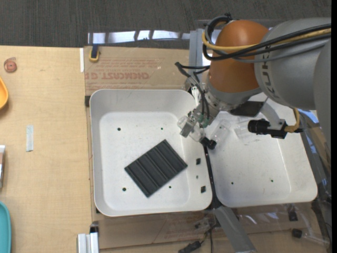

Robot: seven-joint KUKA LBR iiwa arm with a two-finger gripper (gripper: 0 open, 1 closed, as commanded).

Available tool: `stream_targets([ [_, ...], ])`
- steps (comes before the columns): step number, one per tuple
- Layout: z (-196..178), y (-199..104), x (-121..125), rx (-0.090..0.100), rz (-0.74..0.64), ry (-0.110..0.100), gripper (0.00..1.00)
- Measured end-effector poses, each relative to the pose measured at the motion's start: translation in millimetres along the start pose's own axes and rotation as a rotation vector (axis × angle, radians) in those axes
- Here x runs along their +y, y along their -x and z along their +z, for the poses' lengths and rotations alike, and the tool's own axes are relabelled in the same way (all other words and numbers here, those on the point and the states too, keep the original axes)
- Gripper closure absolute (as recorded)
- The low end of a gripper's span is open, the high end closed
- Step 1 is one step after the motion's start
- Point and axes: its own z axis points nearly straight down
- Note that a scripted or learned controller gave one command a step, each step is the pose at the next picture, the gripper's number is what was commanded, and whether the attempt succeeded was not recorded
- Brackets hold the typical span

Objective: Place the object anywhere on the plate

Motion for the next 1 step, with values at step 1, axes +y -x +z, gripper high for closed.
stream_targets([
  [1,-21.2,-0.9,-83.6,0.001,-0.28,0.001,1.0],
])
